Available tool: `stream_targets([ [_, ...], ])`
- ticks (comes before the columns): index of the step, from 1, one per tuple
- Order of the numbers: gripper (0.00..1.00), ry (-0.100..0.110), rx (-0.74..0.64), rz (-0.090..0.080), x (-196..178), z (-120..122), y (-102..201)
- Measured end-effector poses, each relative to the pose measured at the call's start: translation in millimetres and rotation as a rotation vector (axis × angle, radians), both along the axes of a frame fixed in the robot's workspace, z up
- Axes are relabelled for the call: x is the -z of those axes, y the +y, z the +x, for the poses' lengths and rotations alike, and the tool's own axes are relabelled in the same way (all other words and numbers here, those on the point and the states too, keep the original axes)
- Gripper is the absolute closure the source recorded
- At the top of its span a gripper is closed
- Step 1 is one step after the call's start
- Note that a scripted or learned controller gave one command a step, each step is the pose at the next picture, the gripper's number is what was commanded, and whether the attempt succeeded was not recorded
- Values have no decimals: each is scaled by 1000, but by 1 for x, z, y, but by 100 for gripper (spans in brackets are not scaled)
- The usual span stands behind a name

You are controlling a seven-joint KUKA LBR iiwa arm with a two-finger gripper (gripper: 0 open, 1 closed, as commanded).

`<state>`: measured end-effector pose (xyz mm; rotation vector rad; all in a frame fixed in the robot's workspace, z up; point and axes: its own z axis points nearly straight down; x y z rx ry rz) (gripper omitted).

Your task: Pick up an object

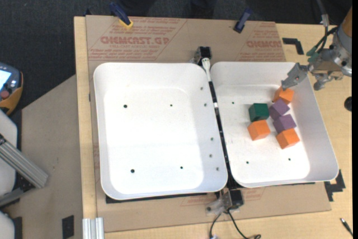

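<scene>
Two white bins sit side by side on the surface: the left bin bare inside, the right bin holding six blocks clustered toward its far right corner. Counted: three orange, two purple, one green. From the left, the green block, an orange block, two purple blocks, an orange block and another orange block. All are near-cubes with no clear long axis. Red print on the cardboard reads "CHEMCAST GP". The pincer hangs at the right bin's far right edge, fingers spread, pinching nothing.
</scene>
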<state>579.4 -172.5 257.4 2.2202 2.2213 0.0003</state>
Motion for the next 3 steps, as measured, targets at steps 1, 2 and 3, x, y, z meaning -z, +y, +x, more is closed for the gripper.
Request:
stream_targets([
  [1, 0, -6, -1, -1, 157, -35, 43],
  [2, 100, -2, 1, 0, 150, -37, 43],
  [3, 100, -10, -8, 1, 68, 8, 105],
])
